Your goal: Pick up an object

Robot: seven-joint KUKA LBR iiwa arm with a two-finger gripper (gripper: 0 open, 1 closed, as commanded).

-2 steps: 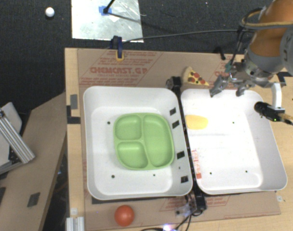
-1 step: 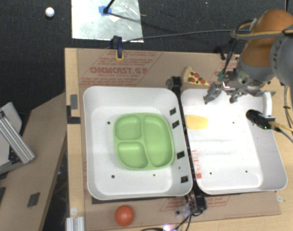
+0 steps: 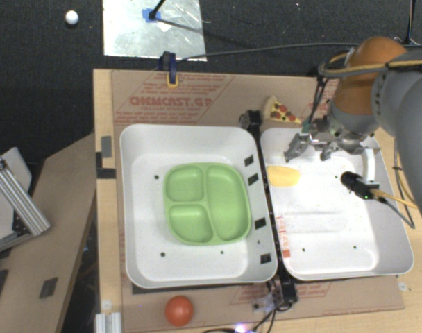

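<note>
A yellow, rounded object (image 3: 283,177) lies in the right white bin (image 3: 336,255), near its left wall. My gripper (image 3: 310,150) hangs over the far part of that bin, just above and to the right of the yellow object. It is open, its two metal fingers spread, and nothing is between them. A green divided plate (image 3: 207,202) rests in the middle of the left white bin (image 3: 141,255).
A toy pizza slice (image 3: 280,111) lies on the bench behind the right bin. A red ball (image 3: 179,310) sits on the bench in front of the left bin. A small white ball (image 3: 72,17) and a foil sheet (image 3: 153,19) lie on the dark surface beyond.
</note>
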